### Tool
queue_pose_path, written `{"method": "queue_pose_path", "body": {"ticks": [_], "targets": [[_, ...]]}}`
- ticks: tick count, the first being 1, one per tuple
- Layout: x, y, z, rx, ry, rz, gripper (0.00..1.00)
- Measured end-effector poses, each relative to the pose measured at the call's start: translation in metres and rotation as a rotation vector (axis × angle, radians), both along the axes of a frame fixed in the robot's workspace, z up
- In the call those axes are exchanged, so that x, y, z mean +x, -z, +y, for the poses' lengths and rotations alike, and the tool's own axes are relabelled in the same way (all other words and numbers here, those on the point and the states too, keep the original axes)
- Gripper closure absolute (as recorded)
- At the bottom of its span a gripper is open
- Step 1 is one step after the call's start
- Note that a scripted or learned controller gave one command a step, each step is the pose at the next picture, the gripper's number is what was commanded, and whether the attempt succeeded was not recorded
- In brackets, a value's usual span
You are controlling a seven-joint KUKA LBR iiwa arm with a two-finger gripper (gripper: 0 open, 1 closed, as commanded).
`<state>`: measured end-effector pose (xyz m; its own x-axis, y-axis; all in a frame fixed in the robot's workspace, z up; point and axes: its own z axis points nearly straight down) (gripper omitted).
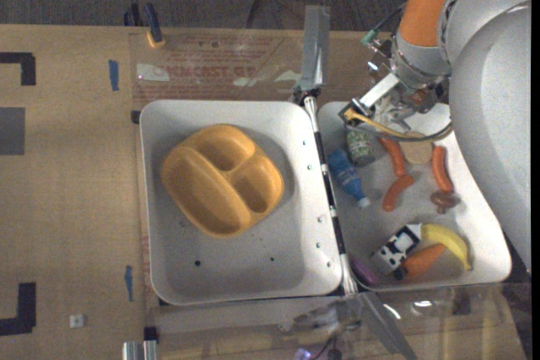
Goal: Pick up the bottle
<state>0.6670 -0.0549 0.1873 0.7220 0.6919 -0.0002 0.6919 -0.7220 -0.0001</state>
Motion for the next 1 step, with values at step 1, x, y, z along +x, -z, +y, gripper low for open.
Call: {"method": "queue_pose_path", "body": {"ticks": [1], "targets": [[-0.1052, 0.0064, -0.0517, 0.002, -0.275, 0.003, 1.00]]}}
